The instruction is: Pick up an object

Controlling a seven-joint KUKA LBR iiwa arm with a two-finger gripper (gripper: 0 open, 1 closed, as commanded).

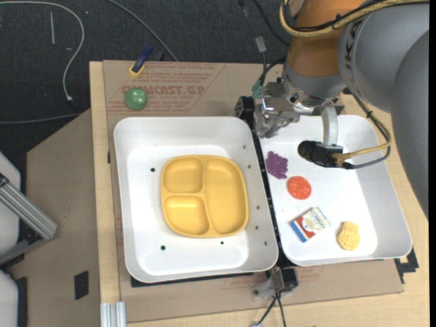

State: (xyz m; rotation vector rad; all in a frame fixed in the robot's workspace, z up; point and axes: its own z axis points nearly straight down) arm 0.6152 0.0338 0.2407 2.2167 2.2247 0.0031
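**Clerk:** Jaws, condition?
**Keeper:** Cannot tell, wide or narrow. They hang over the upper left corner of the right bin [375, 196], with no item visibly in them.
**Clerk:** Nearest item?
**Keeper:** Purple piece [276, 163], lumpy, lying on the bin floor just below the jaws. Judged light and probably soft. Take it from above, across its narrower width.
**Clerk:** Next out?
**Keeper:** Red round piece [299, 187], near the purple one but not touching it. Printed packet [310, 223], flat, likely to slip when pinched. Yellow ridged piece [348, 236], toward the lower right corner. All lie apart.
**Clerk:** Beyond that bin?
**Keeper:** Left bin [136, 182] holds a yellow divided plate [204, 196], which looks stiff and broad, a poor fit for a pinch. Green ball [135, 99] rests on the table [177, 80], outside both bins.
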